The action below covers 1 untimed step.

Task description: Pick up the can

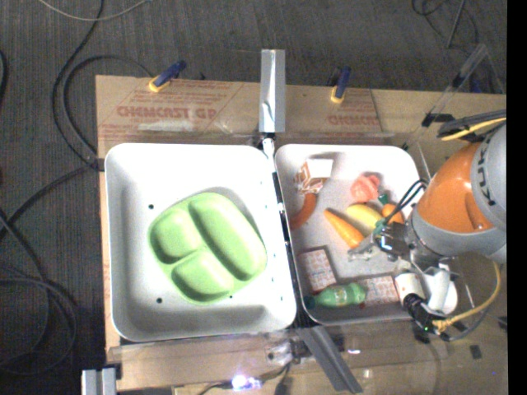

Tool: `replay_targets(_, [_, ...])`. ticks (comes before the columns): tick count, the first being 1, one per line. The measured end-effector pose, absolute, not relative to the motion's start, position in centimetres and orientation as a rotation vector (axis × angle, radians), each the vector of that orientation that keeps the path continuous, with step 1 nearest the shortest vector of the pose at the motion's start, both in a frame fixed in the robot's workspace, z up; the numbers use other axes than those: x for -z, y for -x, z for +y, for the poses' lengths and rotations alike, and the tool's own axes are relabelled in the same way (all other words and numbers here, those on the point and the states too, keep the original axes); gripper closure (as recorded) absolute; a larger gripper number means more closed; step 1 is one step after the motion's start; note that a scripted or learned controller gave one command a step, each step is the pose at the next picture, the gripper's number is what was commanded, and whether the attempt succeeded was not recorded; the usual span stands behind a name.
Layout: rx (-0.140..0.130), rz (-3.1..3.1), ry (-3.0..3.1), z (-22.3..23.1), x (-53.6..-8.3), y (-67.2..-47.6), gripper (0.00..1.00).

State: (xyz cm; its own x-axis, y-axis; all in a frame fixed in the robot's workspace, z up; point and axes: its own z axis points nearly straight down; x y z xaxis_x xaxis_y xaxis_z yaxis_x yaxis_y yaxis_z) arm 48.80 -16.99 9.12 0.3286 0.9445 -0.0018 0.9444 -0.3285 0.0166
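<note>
The gripper [368, 250] hangs low in the right bin [346, 156], beside the carrot [344, 228]; the state of its jaws cannot be told.

Bins: two, left bin [119, 220] and right bin [350, 150]
Green plates: one [207, 245]
Green bottles: one [338, 295]
Carrots: one [344, 228]
Bananas: one [364, 215]
Clamps, upper frame: two, [165, 76] and [339, 85]

I see two white bins [123, 245]; left one has a lime-green divided plate [207, 245]. Right bin: orange carrot [344, 227], yellow banana [364, 214], green bottle [338, 295], red-patterned card [317, 268]. Table [165, 109] tan with red lettering.
</note>
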Motion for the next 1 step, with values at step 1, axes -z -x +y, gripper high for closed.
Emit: replay_targets(1, [0.005,1.850,-2.541,-14.60,-15.21,-50.55,0.00])
